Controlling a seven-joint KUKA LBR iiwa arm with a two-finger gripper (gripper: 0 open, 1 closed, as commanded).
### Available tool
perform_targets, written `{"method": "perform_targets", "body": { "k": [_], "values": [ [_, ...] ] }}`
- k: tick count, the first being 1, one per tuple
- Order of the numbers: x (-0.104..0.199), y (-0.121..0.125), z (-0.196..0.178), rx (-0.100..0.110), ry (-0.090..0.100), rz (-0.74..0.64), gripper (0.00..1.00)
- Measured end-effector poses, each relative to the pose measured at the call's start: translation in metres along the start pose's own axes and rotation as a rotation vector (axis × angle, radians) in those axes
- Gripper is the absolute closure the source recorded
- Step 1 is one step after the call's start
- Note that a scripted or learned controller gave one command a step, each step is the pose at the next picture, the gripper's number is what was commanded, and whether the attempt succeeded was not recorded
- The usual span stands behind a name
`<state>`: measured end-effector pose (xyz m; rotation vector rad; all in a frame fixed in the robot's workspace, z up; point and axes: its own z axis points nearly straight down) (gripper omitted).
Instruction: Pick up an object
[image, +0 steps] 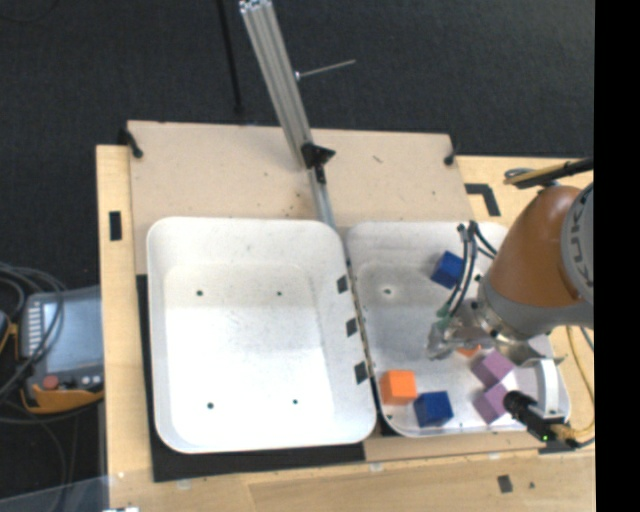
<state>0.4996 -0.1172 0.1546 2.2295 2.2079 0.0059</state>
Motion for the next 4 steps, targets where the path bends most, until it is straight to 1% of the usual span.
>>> {"method": "perform_targets", "body": {
  "k": [1,2,3,4],
  "values": [
    [0.008,-0.003,-0.055,-0.002,-0.001,-0.013,1.00],
    [-0.002,-0.007,-0.108,-0.003,-0.002,-0.014,1.00],
    [-0.002,-0.005,-0.121,0.002,0.000,-0.016,1.00],
    [0.049,0.016,-0.107,0.005,0.000,-0.016,1.00]
  ]
}}
